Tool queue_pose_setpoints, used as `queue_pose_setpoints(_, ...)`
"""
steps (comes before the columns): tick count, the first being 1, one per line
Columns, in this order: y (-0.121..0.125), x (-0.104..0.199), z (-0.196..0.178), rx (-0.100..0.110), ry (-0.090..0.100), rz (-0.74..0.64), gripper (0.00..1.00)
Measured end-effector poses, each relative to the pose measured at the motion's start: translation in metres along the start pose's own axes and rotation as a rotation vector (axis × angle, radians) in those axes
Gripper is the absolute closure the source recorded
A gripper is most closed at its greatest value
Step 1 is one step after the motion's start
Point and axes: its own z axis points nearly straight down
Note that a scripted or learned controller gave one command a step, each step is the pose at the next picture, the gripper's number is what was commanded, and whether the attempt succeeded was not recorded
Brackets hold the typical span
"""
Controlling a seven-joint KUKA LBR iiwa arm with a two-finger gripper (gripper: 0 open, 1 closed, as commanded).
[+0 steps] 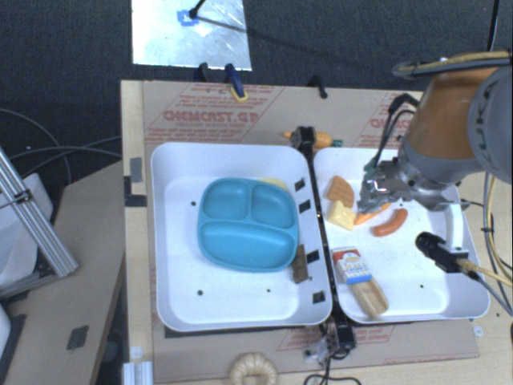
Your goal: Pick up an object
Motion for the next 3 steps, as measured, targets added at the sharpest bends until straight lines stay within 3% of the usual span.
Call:
queue_pose_setpoints(1,0.009,0.003,-0.013,-0.001,0.000,-0.005,1.00)
queue_pose_setpoints(3,0.000,0.013,0.002,0.001,0.000,-0.006,1.00)
